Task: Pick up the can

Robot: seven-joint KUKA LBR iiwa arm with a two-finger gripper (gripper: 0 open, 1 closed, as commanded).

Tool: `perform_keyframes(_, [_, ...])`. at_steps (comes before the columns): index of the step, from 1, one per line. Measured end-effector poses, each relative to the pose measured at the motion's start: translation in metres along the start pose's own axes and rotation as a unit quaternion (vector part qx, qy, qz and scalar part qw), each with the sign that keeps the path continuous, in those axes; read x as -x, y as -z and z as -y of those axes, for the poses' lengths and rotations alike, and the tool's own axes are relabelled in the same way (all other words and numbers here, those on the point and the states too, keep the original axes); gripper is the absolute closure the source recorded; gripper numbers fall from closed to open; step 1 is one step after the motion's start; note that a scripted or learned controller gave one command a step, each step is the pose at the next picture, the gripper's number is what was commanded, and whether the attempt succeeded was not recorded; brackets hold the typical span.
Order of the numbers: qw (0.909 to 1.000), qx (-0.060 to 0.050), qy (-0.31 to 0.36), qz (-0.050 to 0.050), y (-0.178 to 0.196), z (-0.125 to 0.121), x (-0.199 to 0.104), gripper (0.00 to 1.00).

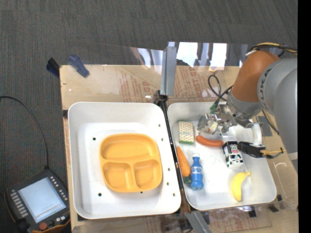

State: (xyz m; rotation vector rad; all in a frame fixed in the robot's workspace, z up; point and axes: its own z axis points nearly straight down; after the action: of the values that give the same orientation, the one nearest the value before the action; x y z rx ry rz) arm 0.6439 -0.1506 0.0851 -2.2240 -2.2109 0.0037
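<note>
Up near the back of the right bin [270, 188], the gripper [214, 122] is seen low over the white floor. A small pale, shiny thing is seen right at its tip; this is taken to be the can [208, 126], though it is too blurry to be sure. Whether the gripper is apart, together or clamped on the can cannot be told.

The can is crowded. A checked sponge [186, 131] lies just to its left, close to the wall between the two bins. An orange sausage [209, 141] lies just in front of it. A black and white box [233, 155] stands near on the right, under the wrist. More bare floor is seen toward the front, between a blue bottle [196, 172] and a banana [239, 185]. A carrot [182, 161] is laid along the left wall, beside the bottle.

In the left bin [77, 125], a yellow plate [130, 161] with three parts is set in the middle, with bare white floor all around it.

Red letters are printed on the brown board [112, 84] behind the bins, but they cannot be read. Marks are seen on the box and a label on the bottle, both too small to read.
</note>
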Motion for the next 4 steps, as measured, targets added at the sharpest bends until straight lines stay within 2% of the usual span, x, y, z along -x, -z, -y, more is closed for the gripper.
perform_keyframes(1, [1.0, -0.007, 0.0, -0.001, 0.006, 0.003, 0.0, 1.0])
perform_keyframes(2, [0.9918, 0.001, -0.128, 0.001, 0.158, 0.001, -0.08, 1.0])
perform_keyframes(3, [0.992, -0.003, -0.126, 0.002, 0.164, 0.0, -0.082, 1.0])
perform_keyframes(4, [0.9147, -0.002, -0.404, 0.002, 0.146, 0.023, -0.08, 1.0])
